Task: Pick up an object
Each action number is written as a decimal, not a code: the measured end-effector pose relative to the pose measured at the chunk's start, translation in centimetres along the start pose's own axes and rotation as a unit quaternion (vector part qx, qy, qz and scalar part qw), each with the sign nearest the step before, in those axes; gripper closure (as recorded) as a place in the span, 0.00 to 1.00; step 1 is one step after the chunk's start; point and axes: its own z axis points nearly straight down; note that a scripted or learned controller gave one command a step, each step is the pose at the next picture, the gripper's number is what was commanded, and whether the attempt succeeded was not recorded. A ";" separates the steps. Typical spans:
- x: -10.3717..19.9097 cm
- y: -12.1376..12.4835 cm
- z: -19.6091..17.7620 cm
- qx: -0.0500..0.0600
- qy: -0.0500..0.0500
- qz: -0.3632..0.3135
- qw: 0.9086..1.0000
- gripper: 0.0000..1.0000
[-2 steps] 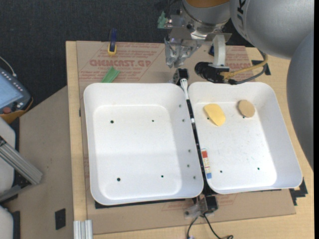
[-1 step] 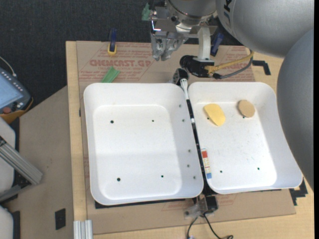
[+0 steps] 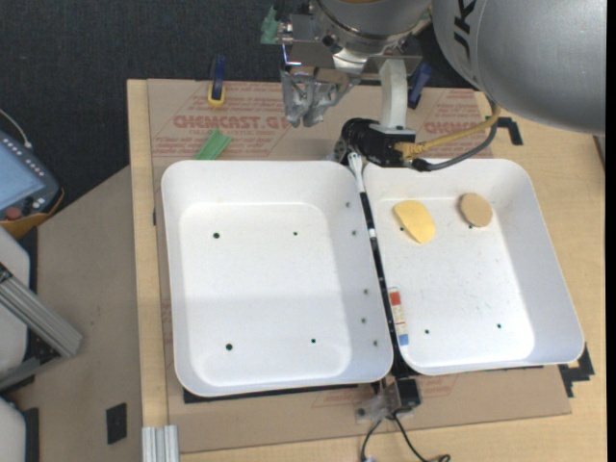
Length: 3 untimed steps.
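Observation:
My gripper [image 3: 307, 102] hangs high over the cardboard just behind the back edge of the left bin [image 3: 175, 258]; I see nothing hanging from it. In the right bin [image 3: 551, 268] lie a yellow wedge-shaped piece [image 3: 415, 221] and, to its right, a tan round piece [image 3: 474, 210], both near the back. A thin dark stick with a white, red and blue label [image 3: 396, 314] lies along the seam between the two bins. The gripper is well to the left of and behind the yellow and tan pieces.
A green strip [image 3: 213, 144] lies on the cardboard behind the left bin's back left corner. A blue and yellow clamp [image 3: 218, 87] grips the cardboard's back edge. The big grey arm [image 3: 539, 37] fills the upper right.

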 end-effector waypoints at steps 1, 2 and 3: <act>4.4 -4.6 -6.3 0.000 0.000 0.000 1.000 1.00; 4.3 -3.8 1.2 0.007 -0.003 0.003 1.000 1.00; 4.3 -2.1 -6.7 -0.003 0.000 0.002 1.000 1.00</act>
